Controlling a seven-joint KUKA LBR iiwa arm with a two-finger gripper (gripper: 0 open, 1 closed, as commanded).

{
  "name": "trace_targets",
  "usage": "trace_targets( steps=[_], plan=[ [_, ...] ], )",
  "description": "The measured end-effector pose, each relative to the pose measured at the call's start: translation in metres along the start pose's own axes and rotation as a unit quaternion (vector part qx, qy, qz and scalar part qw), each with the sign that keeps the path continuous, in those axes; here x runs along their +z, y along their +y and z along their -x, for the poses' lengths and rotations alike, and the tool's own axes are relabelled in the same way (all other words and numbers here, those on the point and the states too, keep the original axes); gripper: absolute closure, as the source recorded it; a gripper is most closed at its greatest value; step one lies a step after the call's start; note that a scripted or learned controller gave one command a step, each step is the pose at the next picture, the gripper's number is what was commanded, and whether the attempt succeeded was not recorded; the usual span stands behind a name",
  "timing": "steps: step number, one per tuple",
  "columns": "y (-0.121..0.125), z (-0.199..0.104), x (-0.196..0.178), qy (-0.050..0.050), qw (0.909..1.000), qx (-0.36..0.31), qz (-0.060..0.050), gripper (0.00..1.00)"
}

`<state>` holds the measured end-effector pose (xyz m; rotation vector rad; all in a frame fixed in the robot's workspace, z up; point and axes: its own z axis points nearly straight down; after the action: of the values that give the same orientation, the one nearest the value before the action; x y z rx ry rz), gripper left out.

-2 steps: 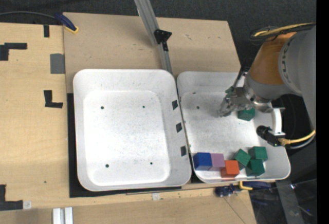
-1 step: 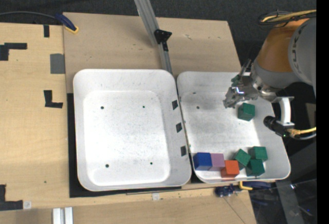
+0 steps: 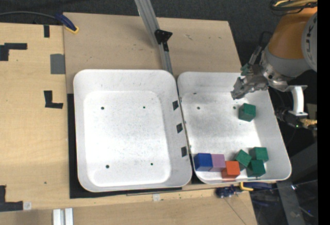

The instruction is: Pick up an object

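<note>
Green cube (image 3: 247,112) is seen alone in the right bin (image 3: 206,115), just below and slightly right of the gripper (image 3: 240,90); nothing is held, and its opening cannot be told.

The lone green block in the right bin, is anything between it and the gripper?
Nothing visible is in the way. The gripper sits just up and left of the green block, with bare bin floor between them. The other blocks are clustered along the right bin's near edge, well apart.
</note>
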<state>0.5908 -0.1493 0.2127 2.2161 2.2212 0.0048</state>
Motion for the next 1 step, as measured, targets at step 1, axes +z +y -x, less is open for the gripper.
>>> trace_targets(
  steps=[1],
  plan=[
    [0.0048,-0.0481,-0.0040,0.001,1.0000,-0.002,-0.002,1.00]
  ],
)
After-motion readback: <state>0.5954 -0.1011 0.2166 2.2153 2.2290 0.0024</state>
